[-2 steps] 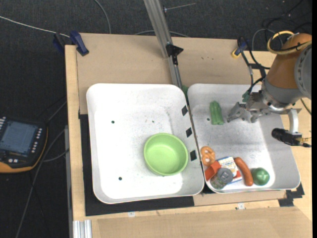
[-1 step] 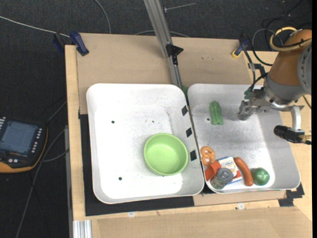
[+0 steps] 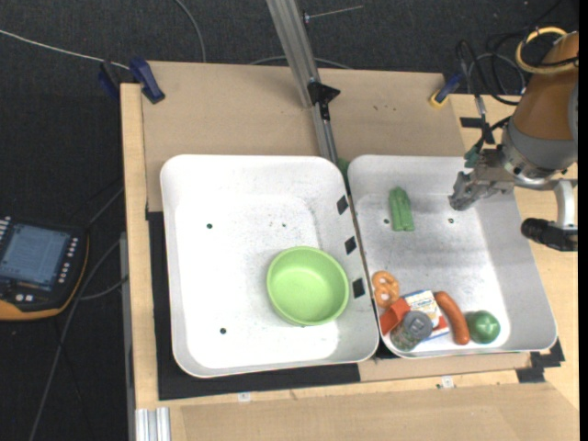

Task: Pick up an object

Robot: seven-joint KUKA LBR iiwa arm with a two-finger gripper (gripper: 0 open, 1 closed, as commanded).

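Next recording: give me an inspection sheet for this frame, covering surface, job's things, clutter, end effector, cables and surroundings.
Surface: wooden bench bearing left bin and right bin.
Job's things: green bowl in left bin; green block, pretzel, sausage, green ball and a small pile of packets in right bin.
Clutter: nothing seen.
End effector: end effector above right bin's far side, holding nothing visible.
Cables: cables on dark floor.
Surroundings: handheld pendant at left.

Bench (image 3: pixel 230 108) bears two white bins (image 3: pixel 239 200), seemingly touching
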